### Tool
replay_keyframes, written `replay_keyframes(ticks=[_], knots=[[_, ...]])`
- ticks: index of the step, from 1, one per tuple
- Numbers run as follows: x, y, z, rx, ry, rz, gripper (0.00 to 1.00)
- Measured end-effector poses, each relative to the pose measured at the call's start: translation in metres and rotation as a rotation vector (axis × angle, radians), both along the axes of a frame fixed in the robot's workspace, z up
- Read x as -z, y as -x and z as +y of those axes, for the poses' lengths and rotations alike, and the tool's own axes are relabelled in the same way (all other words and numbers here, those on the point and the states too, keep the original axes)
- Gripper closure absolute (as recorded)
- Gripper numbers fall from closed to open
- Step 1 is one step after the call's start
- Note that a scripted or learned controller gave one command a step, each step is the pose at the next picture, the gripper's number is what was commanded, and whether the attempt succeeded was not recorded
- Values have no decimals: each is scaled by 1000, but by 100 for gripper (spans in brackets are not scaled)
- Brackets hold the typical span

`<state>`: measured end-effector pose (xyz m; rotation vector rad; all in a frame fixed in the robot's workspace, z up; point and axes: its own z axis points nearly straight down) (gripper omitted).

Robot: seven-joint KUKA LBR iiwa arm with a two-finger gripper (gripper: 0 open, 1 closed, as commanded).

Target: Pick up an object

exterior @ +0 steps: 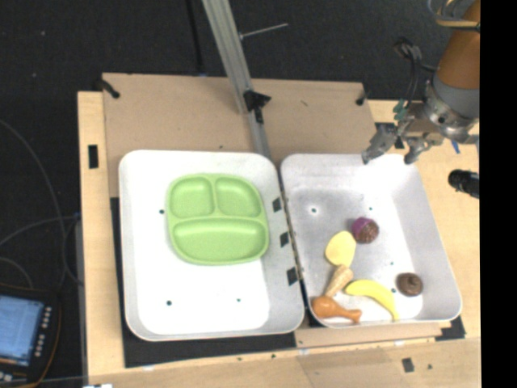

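Note:
The right bin [323, 186] holds several small food items: a dark purple round one [366, 229], a pale yellow piece [340, 248], a banana [373, 294], an orange-brown drumstick [335, 308] and a brown lump [409, 284]. They lie in the bin's near half. My gripper [393, 149] hangs over the bin's far right corner, well away from them. Its two dark fingers [374, 148] are spread apart, with nothing between them.
The left bin [145, 297] carries a green divided plate [216, 219]. A grey metal pole [230, 47] slants up from between the bins at the back. A dark clamp [464, 181] sits by the right bin's right edge.

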<state>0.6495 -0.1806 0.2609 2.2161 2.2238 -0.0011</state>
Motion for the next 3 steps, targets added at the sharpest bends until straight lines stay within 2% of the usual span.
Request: replay_keyframes(ticks=[1, 2, 3], knots=[[0, 0, 0, -1, 1, 0, 0], [48, -9, -1, -2, 0, 4, 0], [109, -2, -5, 3, 0, 6, 0]])
